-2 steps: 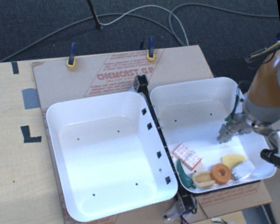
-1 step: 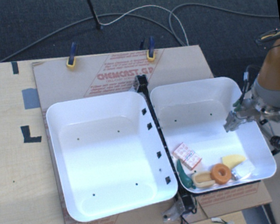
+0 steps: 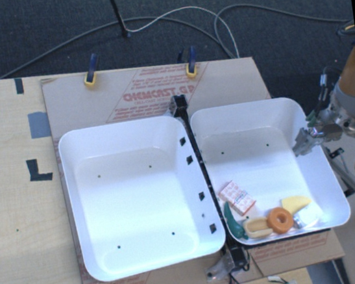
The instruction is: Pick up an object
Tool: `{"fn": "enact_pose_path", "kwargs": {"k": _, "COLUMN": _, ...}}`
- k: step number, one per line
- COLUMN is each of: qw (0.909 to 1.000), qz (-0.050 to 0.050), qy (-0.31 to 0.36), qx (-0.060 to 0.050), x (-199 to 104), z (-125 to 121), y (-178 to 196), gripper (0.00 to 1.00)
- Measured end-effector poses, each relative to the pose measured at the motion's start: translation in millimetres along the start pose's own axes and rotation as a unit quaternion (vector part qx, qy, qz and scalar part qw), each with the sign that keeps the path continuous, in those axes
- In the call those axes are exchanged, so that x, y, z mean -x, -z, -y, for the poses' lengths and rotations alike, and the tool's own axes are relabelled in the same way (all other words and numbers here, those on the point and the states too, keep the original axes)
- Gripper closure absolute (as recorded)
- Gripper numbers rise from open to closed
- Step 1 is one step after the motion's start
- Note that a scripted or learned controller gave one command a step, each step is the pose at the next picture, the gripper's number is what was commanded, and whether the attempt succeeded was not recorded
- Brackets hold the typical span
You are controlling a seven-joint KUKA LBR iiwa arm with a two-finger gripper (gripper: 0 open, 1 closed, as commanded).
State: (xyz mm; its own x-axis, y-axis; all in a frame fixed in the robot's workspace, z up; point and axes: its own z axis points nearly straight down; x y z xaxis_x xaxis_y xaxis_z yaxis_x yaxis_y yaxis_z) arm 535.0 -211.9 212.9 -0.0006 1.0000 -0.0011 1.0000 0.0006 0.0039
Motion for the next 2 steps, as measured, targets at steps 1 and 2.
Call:
{"fn": "enact_pose_path", "kwargs": {"k": 1, "qw": 1.0000, "qz": -0.001, "qy": 0.002, "qx": -0.002, "x": -53.6, "z": -24.3, "y": -6.4, "gripper": 1.00}}
{"fn": "enact_pose_path", "kwargs": {"k": 2, "qw": 1.0000, "qz": -0.001, "qy": 0.002, "qx": -0.002, "x": -101.9, "z": -44.1, "y": 7.7, "gripper": 1.00}}
